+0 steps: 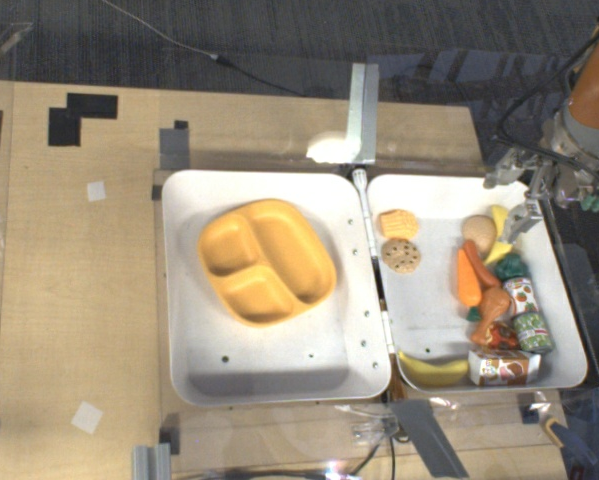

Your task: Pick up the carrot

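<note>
Right bin [419,298] — carrot [467,276] near far wall; pincer [524,220] state unclear.

A yellow divided plate [267,261] lies mid-way in the left bin [194,368]. In the right bin [429,308], a cracker [398,223] and a cookie [401,257] sit near the left wall. A banana [434,370] lies along the front edge beside a carton [503,368]. A potato [479,233] rests toward the back right, a can [533,332] by the right wall.

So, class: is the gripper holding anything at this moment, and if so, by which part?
Nothing is held. The gripper hangs at the right bin's far right corner, with nothing between its fingers; the carrot lies in the bin.
</note>
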You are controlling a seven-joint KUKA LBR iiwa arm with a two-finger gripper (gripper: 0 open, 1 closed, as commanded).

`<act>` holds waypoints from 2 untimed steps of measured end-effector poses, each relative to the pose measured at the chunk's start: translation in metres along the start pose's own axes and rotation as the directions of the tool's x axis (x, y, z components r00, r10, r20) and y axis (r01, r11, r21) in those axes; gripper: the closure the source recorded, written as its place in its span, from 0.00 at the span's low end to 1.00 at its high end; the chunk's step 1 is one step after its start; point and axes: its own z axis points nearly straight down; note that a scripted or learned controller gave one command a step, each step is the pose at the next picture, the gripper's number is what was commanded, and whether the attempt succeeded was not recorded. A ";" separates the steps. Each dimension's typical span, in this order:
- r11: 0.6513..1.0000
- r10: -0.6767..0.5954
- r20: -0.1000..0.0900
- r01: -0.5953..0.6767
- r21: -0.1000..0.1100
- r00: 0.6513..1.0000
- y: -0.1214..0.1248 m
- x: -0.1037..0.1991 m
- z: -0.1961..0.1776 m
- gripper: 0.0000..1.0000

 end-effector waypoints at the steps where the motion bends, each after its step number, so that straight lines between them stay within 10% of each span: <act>1: 0.998 0.070 0.006 -0.070 0.000 0.998 0.037 0.018 0.113 0.00; 2: 0.999 -0.052 0.003 0.052 -0.001 0.999 0.049 0.086 0.112 0.00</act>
